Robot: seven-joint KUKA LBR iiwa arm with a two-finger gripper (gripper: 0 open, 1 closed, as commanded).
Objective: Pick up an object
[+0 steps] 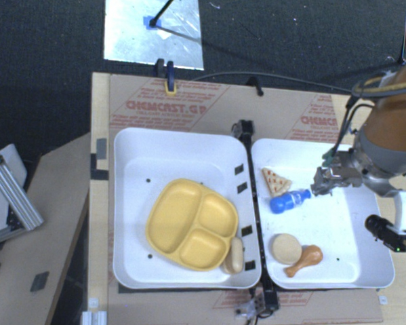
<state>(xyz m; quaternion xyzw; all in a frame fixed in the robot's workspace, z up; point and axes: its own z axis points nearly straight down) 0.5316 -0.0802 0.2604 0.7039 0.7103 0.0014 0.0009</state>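
"CHEMCAST GP" on brown board (pixel 166 107)

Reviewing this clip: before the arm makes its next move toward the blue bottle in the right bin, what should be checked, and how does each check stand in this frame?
1. The blue bottle lies on its side in the right bin, reachable: ok.
2. The hand is at the bottle's cap end, close to it: ok.
3. Bottle between the hand's fingers: cannot tell.
4. Room around the bottle: the pizza slice lies very close to its upper left: not ok.
5. The round bread and drumstick lie apart from the bottle: ok.
6. The yellow tray sits in the left bin, out of the way: ok.
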